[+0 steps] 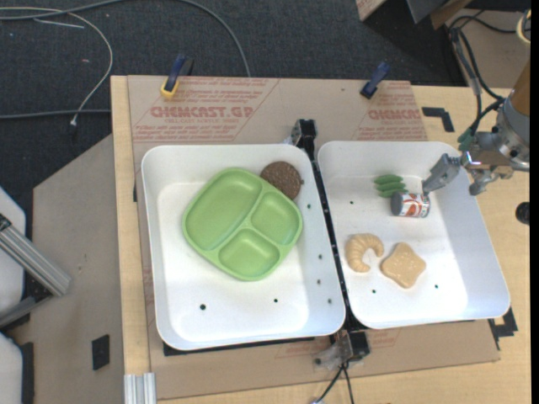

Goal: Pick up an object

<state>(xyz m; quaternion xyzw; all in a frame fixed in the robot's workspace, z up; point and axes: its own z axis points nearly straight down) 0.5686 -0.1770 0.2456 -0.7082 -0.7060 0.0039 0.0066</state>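
I see open white floor along the front of the right white bin (487, 263); a small red-and-white can (411, 205), green item (389, 183), tan croissant (364, 252) and tan toast slice (403, 265) crowd its middle.

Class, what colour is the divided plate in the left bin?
Light green: the divided plate, seen in the camera view.
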